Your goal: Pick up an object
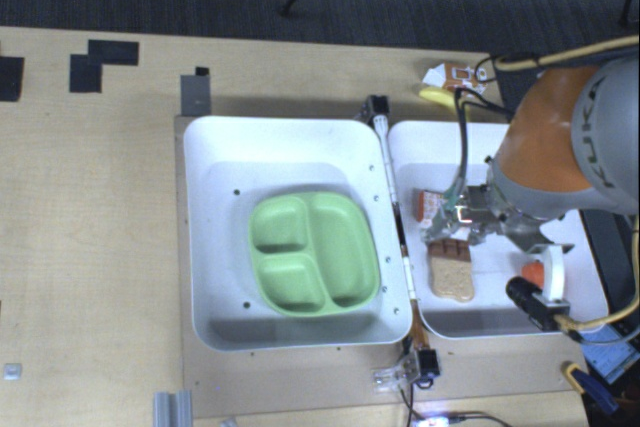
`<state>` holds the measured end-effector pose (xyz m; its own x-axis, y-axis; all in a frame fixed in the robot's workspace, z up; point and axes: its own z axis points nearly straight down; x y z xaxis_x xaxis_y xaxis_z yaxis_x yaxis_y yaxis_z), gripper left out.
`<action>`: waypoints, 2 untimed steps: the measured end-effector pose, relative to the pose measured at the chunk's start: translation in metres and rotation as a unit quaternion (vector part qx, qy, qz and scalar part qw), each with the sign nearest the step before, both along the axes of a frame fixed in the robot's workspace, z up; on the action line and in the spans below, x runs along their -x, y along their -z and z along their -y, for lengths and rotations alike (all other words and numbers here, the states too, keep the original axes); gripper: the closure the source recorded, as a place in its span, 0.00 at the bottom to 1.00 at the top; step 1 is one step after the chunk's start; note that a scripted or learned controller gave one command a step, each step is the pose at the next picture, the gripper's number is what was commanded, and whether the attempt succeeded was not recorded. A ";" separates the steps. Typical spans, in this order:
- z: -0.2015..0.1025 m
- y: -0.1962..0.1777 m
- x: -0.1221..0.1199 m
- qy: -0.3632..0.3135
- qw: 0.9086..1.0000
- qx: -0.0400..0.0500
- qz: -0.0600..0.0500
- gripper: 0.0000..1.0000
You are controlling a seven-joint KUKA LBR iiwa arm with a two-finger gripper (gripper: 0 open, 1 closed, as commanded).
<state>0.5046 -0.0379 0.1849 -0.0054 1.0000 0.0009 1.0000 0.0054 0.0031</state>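
My gripper hangs low over the left part of the right bin, and the arm comes in from the right. Just below it lies a brown block that touches a tan slice of toast. To the gripper's upper left a red and white packet rests near the bin's left wall. The wrist hides whatever is between the gripper's tips, so nothing can be seen held. A small red-orange thing peeks out below the wrist at the right.
In the left bin a green divided plate lies in the middle. A yellow and white item sits on the bench behind the right bin. Cables run along the divider between the bins.
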 end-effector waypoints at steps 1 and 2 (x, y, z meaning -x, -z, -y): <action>-0.050 -0.016 0.017 0.000 1.000 0.000 -0.001 1.00; -0.071 -0.008 -0.018 0.000 1.000 0.000 -0.001 1.00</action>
